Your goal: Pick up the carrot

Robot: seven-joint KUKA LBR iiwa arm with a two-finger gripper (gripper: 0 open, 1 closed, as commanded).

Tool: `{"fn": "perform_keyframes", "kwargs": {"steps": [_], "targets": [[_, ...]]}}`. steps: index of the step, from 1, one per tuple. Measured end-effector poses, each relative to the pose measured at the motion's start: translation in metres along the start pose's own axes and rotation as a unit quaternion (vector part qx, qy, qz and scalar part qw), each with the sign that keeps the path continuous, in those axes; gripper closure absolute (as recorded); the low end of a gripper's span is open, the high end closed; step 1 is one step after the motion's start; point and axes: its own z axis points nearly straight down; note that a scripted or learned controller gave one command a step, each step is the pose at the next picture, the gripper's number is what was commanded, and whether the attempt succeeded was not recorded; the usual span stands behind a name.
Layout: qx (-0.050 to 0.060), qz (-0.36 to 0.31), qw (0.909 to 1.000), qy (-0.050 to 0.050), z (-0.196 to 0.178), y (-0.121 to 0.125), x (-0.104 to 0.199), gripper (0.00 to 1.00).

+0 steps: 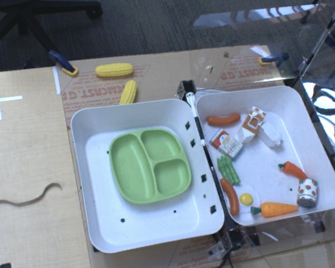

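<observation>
I put this at the approach step, nothing grasped yet: the carrot [276,208] lies flat along the near wall of the right bin [309,110], just beside the fried egg [245,200], so next I need a descent there; gripper state I cannot tell.

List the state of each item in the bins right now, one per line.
large carrot: lying flat, near front wall of right bin
small carrot: lying flat, untouched
green plate: upright in left bin
hot dog: lying flat
green beans: lying flat by the divider
</observation>
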Motion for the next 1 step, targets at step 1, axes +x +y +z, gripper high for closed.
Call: {"fn": "perform_keyframes", "kwargs": {"steps": [1], "targets": [[0.0,0.0,1.0,0.0,0.0003,0.0,-0.0001,0.0]]}}
